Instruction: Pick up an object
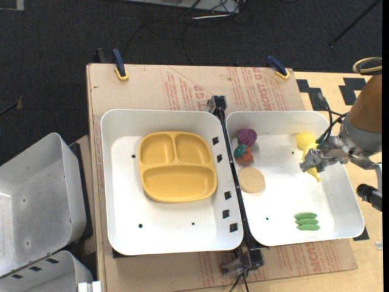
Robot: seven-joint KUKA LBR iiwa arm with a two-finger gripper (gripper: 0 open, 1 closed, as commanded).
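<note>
Two shallow white bins sat side by side on your desk. Your grey gripper (315, 161) was low in the right bin (340, 215), over a small yellow banana-like piece (313, 174) beside a yellow lemon-shaped toy (305, 140). Nothing looked lifted; I judged the pick unfinished. Finger spread: I could not tell.

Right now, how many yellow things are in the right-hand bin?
2. A yellow round object sits near the bin's far right side, and a smaller yellow piece lies just below the hand, partly covered by it. More could be hidden under the arm.
</note>
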